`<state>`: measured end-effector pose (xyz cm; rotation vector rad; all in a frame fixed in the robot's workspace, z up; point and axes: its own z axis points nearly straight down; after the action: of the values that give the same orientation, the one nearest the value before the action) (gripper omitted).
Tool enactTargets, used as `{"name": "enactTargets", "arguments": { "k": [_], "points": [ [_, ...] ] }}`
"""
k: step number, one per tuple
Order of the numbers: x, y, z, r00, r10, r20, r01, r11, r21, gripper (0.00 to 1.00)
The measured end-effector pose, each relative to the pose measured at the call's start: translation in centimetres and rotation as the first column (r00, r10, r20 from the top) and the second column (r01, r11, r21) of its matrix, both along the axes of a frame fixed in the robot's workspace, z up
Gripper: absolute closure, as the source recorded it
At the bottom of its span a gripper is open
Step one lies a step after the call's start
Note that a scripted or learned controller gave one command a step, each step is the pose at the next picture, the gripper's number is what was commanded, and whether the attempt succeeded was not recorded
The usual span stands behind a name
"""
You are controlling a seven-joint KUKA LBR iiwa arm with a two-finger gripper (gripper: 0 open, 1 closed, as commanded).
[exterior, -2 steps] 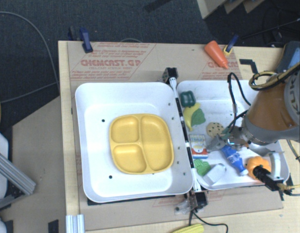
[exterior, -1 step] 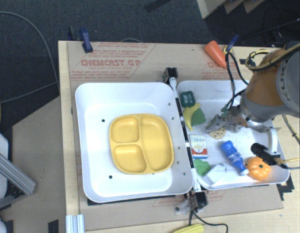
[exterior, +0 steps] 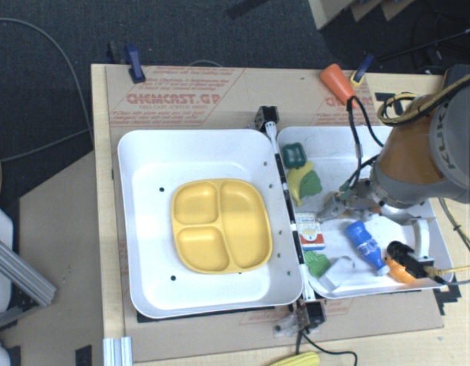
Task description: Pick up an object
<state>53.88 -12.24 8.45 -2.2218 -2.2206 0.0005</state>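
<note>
The bench (exterior: 189,97) was a pale brown board printed with red lettering. Two shallow white bins sat on it side by side, the left bin (exterior: 143,204) touching the right bin (exterior: 334,139). A blue clamp (exterior: 133,63) gripped its far edge near the left corner, and an orange-handled clamp (exterior: 337,83) sat toward the right.

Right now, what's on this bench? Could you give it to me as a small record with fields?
left bin: holds a yellow divided plate
right bin: dark green block, blue bottle, red-and-white carton, other small items
gripper: low over the right bin, near its middle
held object: cannot tell
</note>
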Motion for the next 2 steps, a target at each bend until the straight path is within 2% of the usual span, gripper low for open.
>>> {"name": "enactTargets", "arguments": {
  "k": [1, 2],
  "points": [
    [-3.65, 0.10, -0.02, 1.000, 0.000, -0.001, 0.000, 1.000, 0.000, 0.00],
    [-3.61, 0.18, 0.95, 1.000, -0.001, 0.000, 0.001, 1.000, 0.001, 1.00]
  ]
}}
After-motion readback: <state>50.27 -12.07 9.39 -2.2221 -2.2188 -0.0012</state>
